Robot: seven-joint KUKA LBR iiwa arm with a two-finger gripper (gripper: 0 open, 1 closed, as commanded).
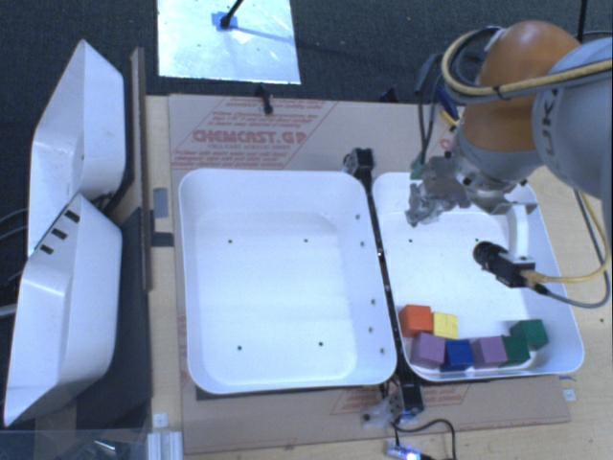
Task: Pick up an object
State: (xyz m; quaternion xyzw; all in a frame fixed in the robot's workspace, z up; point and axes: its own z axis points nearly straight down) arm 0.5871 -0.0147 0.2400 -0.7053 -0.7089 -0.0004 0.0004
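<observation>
Gripper (422, 209) over right bin (565, 286), near its far-left corner; finger state cannot be told. Blocks clustered along bin's near edge: orange (415, 318), yellow (445, 325), purple (428, 349), blue (459, 354), second purple (490, 350), green (528, 334)

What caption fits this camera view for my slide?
KUKA arm's gripper hovers over the right bin's far end; coloured blocks cluster along its near edge.

The grey rounded metal arm (575, 113) wears a glossy orange band (522, 89) above its wrist. Yellow and dark cables loop around that band, and a yellow cable (575, 290) trails from a small black cylindrical fitting (498, 262).
</observation>
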